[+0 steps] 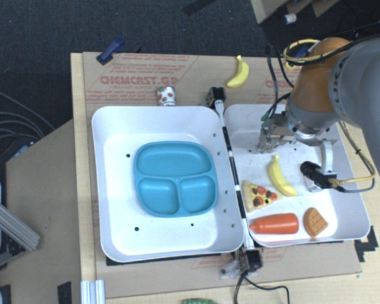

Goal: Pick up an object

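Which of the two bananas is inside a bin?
The banana lying in the right bin, just above the pizza slice. The other banana lies outside, on the cardboard behind the bins. The hand is in the right bin too.

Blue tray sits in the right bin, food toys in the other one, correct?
Not quite: the camera view shows the blue tray in the left bin. The food toys, such as the banana and pizza slice, lie in the right bin.
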